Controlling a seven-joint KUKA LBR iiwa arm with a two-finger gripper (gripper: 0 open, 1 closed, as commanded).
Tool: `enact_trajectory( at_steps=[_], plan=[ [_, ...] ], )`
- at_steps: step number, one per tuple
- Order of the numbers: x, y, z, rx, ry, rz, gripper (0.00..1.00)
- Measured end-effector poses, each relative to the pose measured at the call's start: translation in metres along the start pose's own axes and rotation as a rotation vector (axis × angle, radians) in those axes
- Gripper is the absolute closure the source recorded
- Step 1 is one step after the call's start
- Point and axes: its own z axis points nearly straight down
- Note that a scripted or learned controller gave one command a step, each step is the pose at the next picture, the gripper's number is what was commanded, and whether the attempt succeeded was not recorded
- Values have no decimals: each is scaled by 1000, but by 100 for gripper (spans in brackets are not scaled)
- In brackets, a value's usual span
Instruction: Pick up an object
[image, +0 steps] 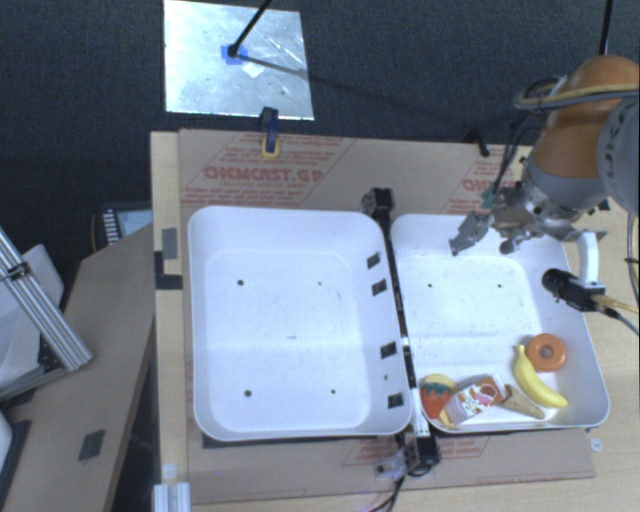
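The right bin (470, 310) holds a cluster of toy foods along its near edge: a yellow banana (536, 381), an orange ring-shaped piece (546, 351), a red-and-white packet (472, 399), an orange-red round piece (436, 393) and a tan cone-shaped piece (521, 405). My gripper (487, 234) hangs over the far edge of the right bin, well away from those objects. Its fingers are spread, open, with nothing between them.
The left bin (290, 320) lies beside the right one, with black clips (383, 288) along the divider between them. A black cylindrical part (568, 289) of the arm sticks out over the right bin's right rim. Cardboard (300, 170) underlies both bins.
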Motion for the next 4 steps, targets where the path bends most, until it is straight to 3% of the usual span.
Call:
enact_trajectory(
  at_steps=[1,2,3,4],
  plan=[
    [65,15,-137,-18,1,-9,0],
    [105,-25,-262,-18,1,-7,0],
    [173,-92,-341,-12,4,-9,0],
    [171,-142,-335,-3,1,-2,0]
  ],
)
